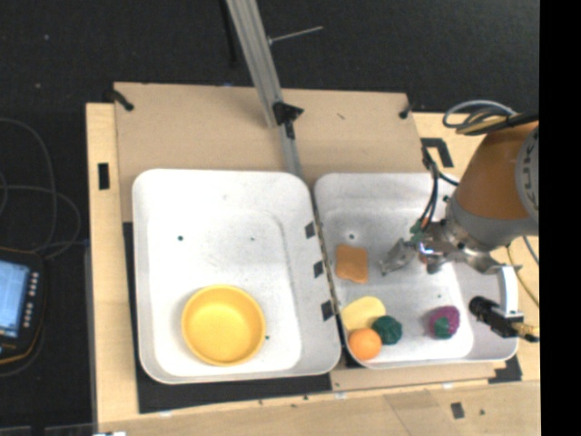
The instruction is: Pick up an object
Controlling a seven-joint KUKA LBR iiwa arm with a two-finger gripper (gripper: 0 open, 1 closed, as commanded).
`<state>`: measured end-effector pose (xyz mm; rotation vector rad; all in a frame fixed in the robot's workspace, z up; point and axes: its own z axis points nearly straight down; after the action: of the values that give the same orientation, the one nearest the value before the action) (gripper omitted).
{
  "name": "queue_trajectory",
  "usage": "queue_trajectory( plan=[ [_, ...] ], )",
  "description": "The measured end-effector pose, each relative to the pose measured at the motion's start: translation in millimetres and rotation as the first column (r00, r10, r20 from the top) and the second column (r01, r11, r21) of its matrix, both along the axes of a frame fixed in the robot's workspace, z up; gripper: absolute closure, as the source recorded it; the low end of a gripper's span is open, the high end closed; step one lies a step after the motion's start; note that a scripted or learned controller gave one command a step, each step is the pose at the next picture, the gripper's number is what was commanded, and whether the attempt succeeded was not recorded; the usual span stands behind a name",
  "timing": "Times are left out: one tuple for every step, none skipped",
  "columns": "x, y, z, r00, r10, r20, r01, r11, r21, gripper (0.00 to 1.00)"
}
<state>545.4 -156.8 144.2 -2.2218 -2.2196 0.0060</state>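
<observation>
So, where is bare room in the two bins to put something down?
Free: the left white bin above the round yellow bowl; the right white bin behind the tan square sponge. Crowded: its front edge, by the orange ball.

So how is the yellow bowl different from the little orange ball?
The yellow bowl is much bigger than the orange ball. The bowl is open and hollow; the ball is round and solid-looking. The bowl sits alone in the left bin; the ball sits among other things in the right bin. Both have warm colours.

A tan wooden bench (pixel 227 121) stood on dark floor (pixel 91 34). A metal pole (pixel 259 53) leaned toward twelve o'clock; a lit screen (pixel 14 307) glowed at nine o'clock.
</observation>
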Motion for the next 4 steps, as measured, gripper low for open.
queue_trajectory(
  plan=[
    [2,0,14,1.000,-0.002,0.008,0.002,1.000,0.002,1.00],
    [2,-1,78,1.000,0.005,0.012,-0.005,1.000,0.000,1.00],
    [3,-2,104,1.000,0.005,0.009,-0.005,1.000,0.001,1.00],
    [5,43,111,1.000,0.009,0.006,-0.009,1.000,0.004,1.00]
  ],
)
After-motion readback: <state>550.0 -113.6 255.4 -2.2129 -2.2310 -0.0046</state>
